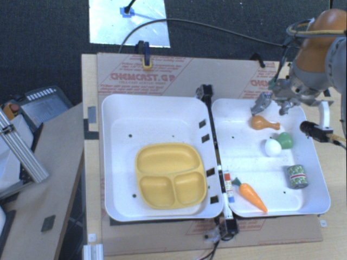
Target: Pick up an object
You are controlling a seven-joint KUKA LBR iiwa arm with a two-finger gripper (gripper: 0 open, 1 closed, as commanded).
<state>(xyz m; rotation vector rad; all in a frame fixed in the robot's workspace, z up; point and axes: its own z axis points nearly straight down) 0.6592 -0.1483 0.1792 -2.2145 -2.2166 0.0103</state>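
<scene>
— Two white bins side by side on the bench: left bin (116, 123), right bin (238, 118).

— In the left one?

— A yellow divided plate (171, 175), flat on the floor, toward the near right corner. Three compartments, all facing up.

— And the right one?

— Five small things. An orange drumstick-shaped toy (264, 124) at the far end, lying on its side. Nearer, a white egg (272, 147) touching a green ball (284, 140). Further toward the near right, a small can (296, 176) with a green and red patterned label, lying on its side. At the near left, a toy carrot (251, 195), tip pointing to the near right, green top toward the divider.

— Position of the arm?

— Reaching in from the right, orange band (325, 23) high at the top right corner. Gripper (273, 105) hanging over the far end of the right bin, just above the drumstick-shaped toy.

— Fingers?

— Spread apart, one tip to the left of the toy, the other to the right and behind it. Nothing between them. No clear contact with the toy; looks apart, though hard to judge from this slant.

— Beside the bins?

— A marker (228, 186) lying along the divider near the carrot. A yellow clamp (145, 56) on the far edge of the board.
</scene>
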